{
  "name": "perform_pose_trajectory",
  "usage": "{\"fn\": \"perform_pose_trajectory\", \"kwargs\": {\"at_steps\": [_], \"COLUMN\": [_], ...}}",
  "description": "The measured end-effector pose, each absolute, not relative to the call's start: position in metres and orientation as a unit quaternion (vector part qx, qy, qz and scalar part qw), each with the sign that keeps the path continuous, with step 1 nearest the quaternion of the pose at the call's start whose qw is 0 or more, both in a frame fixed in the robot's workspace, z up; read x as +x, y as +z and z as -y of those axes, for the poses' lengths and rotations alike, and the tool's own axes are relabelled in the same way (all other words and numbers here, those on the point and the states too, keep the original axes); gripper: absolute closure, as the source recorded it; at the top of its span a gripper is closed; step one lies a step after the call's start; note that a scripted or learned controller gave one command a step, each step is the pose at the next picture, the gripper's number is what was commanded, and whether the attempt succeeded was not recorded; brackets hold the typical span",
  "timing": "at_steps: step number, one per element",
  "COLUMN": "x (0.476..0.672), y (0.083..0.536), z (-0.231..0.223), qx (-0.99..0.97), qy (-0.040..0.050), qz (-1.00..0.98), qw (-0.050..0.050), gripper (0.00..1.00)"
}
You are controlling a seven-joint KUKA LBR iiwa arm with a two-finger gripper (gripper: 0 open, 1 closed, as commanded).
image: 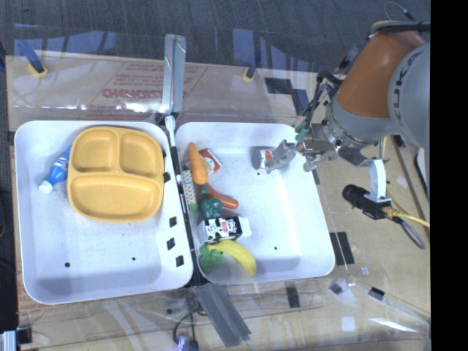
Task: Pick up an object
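Toys — carrot (197, 165), sausage (221, 197), banana (235, 255) — crowd the right bin's (311, 218) left wall, leaving its right half open. Gripper (269, 157) hovers there, touching nothing; whether its fingers are spread, I cannot tell.

The yellow tray (117, 172) is hiding most of the blue bottle (57, 172). The picture's right edge is cutting off the arm (387, 72).

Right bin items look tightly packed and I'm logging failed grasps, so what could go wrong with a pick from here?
The carrot, hot dog, cow-print box and banana are crowded along the right bin's left wall, so the gripper may catch two things or none. The wall may also block a finger. The gripper hovers over bare floor, well apart from them.
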State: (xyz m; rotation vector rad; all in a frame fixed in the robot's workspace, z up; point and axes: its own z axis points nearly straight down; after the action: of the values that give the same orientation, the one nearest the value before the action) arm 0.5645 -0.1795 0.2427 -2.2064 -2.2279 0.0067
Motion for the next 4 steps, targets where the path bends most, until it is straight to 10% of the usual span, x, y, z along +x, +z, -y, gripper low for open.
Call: {"fn": "perform_pose_trajectory", "kwargs": {"at_steps": [1, 2, 3, 4], "x": [0.569, 0.628, 0.628, 0.628], "y": [0.146, 0.089, 0.097, 0.097], "z": [0.175, 0.208, 0.205, 0.205], "qx": [-0.698, -0.714, -0.711, -0.711], "qy": [0.0024, 0.0013, 0.0026, 0.0027], "qz": [0.716, 0.7, 0.703, 0.703], "qw": [0.003, 0.002, 0.005, 0.005], "gripper": [0.0, 0.0, 1.0, 0.0]}}
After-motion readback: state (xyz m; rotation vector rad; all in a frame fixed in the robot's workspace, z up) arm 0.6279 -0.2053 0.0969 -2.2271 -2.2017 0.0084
